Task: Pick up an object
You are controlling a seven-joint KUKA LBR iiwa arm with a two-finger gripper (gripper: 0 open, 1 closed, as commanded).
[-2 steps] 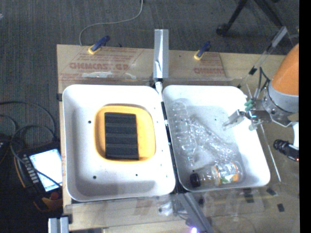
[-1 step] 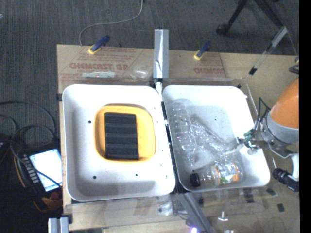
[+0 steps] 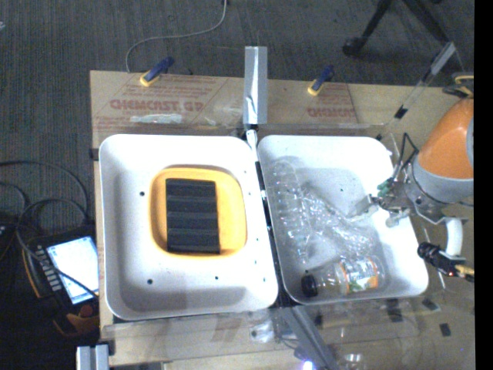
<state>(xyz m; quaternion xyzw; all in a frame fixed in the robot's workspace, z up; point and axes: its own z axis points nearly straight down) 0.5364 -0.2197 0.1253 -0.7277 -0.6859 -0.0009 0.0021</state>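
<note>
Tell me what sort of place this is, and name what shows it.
Most likely a robotics lab test bench. Two white bins, left bin and right bin, sit on a board held by clamps; a grey and orange robot arm reaches in, and an office chair base stands on carpet.
</note>
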